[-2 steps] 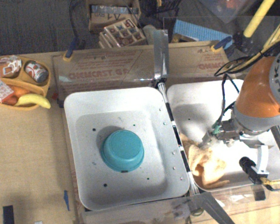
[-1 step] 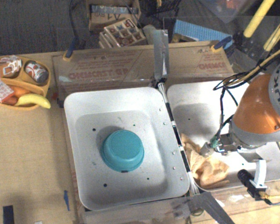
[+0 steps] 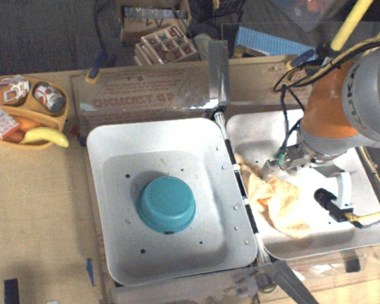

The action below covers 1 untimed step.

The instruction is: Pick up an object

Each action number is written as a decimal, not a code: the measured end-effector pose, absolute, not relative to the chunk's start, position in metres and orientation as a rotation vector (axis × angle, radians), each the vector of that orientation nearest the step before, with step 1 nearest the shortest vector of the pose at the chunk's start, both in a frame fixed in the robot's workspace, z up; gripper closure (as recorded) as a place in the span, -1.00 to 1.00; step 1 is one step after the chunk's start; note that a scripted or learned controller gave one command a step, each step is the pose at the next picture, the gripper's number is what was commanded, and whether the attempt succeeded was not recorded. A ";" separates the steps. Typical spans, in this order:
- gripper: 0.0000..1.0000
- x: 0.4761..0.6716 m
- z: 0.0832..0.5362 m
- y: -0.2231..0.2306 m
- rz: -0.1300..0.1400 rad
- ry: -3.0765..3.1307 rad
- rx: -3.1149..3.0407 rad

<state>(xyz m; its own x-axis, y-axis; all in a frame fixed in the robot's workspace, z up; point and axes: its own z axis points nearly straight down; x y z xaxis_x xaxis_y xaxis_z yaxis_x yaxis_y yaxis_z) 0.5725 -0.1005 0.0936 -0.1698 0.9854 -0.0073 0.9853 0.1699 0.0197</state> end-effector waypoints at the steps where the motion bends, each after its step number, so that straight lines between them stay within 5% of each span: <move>1: -1.00 0.544 0.094 -0.097 0.017 2.506 1.860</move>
